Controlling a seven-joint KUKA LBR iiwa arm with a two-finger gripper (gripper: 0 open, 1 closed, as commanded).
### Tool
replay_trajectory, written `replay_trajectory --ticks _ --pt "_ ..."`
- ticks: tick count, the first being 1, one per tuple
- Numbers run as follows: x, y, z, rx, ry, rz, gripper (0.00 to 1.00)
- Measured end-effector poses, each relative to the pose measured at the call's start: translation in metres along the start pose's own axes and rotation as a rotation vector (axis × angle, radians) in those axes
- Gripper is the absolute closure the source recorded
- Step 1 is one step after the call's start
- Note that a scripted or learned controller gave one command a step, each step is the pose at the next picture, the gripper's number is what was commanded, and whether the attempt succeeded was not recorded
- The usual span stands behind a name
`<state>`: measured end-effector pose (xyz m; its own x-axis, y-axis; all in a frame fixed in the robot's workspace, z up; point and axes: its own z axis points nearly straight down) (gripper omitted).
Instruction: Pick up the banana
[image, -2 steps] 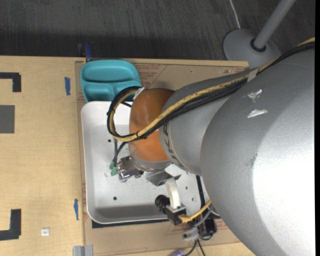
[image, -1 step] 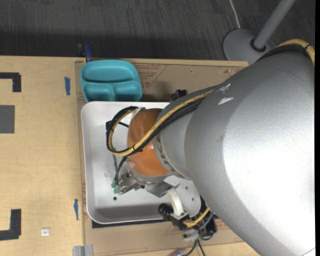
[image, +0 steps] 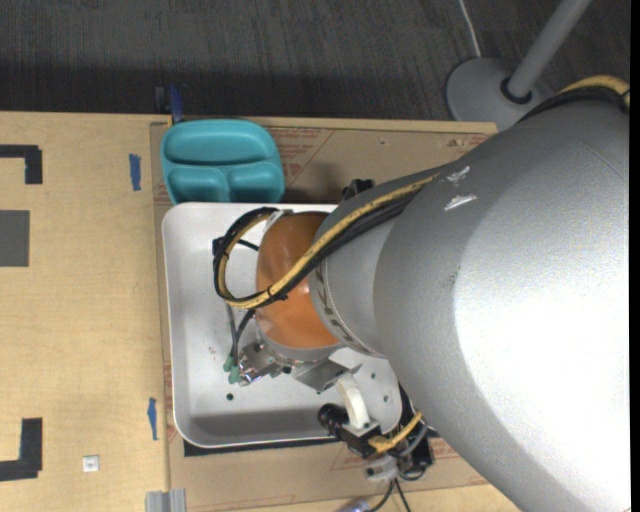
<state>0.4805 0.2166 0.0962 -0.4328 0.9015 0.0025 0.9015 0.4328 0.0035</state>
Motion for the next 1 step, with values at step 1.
replay_trajectory --ticks 1 --pt "0.0 -0.0013 -0.0806 0.003 -0.003 0.311 1.0"
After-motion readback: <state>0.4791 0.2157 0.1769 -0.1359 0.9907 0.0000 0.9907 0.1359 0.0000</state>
